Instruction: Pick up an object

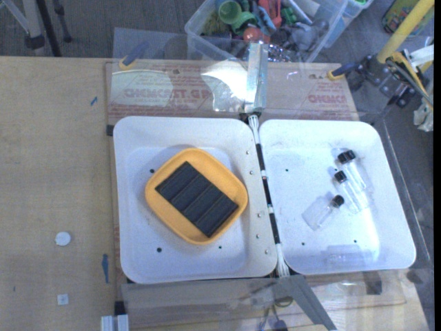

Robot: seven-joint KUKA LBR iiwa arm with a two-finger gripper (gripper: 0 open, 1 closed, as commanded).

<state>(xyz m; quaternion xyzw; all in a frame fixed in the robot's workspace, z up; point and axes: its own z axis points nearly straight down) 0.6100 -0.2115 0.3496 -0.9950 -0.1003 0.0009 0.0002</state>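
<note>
Yellow tray [196, 196] in left bin [131, 205]

The scene is evenly and brightly lit from above, and only faint shadows are cast inside the two shallow white plastic bins [131, 254]. Strong glare is seen on the clear plastic sheet [231, 88] behind them. Fine detail is softened throughout, and the small clear vials [342, 185] are poorly resolved.
</note>
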